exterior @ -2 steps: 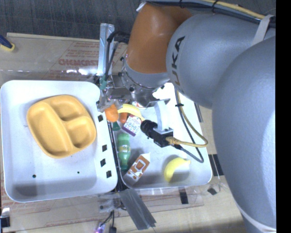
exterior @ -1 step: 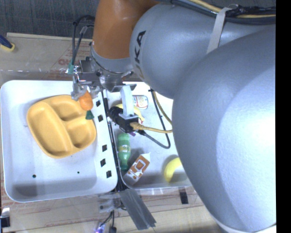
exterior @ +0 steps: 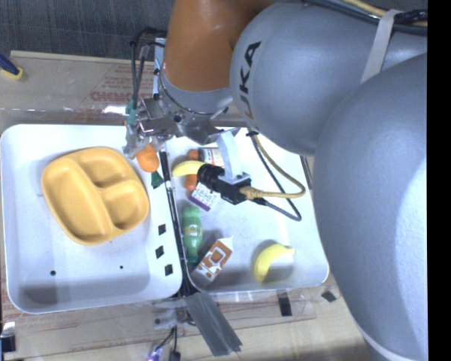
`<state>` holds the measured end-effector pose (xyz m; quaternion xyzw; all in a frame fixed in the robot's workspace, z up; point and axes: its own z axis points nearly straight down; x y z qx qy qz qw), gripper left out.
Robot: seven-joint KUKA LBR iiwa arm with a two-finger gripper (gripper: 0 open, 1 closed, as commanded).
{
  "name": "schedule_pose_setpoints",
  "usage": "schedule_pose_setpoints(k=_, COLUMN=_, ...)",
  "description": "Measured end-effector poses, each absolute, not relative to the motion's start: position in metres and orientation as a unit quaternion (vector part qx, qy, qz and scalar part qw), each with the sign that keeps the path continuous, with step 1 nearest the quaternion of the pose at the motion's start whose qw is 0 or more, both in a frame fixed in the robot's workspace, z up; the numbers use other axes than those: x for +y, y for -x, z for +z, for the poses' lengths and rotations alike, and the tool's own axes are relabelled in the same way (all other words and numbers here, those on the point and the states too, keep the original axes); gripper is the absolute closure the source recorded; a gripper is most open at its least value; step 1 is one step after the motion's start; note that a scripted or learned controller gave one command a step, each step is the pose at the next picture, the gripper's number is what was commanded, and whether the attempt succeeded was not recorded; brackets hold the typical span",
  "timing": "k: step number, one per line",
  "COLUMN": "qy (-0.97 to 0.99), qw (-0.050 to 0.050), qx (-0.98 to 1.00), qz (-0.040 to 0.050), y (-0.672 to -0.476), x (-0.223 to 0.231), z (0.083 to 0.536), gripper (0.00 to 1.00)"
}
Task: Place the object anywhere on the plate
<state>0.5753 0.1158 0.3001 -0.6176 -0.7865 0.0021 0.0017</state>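
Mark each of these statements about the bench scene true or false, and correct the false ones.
1. The yellow plate lies in the left bin. True.
2. The plate has a single undivided well. False: ridges split it into compartments.
3. A green bottle lies in the right bin. True.
4. The orange object rests in the middle of the plate. False: it is just off the plate's upper right rim, under the gripper, near the divide between the bins.
5. A yellow lemon-like fruit sits in the right bin's lower part. True.
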Motion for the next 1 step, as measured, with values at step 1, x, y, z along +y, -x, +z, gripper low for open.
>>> schedule_pose_setpoints(k=1, qy=0.617, qw=0.002, qx=-0.787, qz=0.0022, y=-0.5753, x=0.1158, z=0.3001, gripper=0.00)
